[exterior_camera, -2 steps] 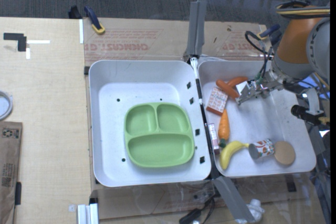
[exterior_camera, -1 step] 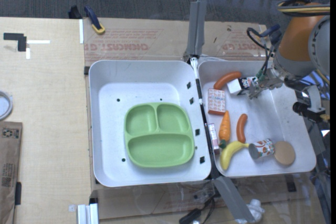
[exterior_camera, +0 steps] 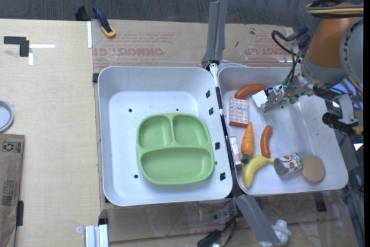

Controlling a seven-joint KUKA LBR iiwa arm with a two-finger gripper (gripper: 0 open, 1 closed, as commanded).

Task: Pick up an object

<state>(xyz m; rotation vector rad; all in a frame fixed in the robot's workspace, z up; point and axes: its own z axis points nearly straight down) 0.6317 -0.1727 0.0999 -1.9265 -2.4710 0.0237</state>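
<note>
Although the bench carries two shallow white plastic bins side by side, the left bin [exterior_camera: 115,124] holds just a pale green, three-compartment plate [exterior_camera: 175,148], smooth and rounded at its corners, lying flat near the middle. The right bin [exterior_camera: 338,173] holds all the small goods, so any pick is likeliest there.

The grey arm with its orange band [exterior_camera: 329,43] reaches in from the right and hangs over that bin's far end, its gripper [exterior_camera: 270,98] low beside a glossy red-orange sausage-shaped toy [exterior_camera: 250,91] near the far wall. Whether it is clenched or spread I cannot tell, and nothing can be seen between its tips.

Scattered loosely, as if tipped in, lie a flat tan disc [exterior_camera: 313,169] at the near right, a small printed tin [exterior_camera: 288,164] on its side touching it, a curved yellow toy banana [exterior_camera: 253,168], a tapering orange carrot [exterior_camera: 247,139], a slim red sausage [exterior_camera: 265,140] and a little pink-and-white printed box [exterior_camera: 238,111] by the dividing wall. The rounded, slick pieces would probably roll or slip; the box offers flatter faces.
</note>
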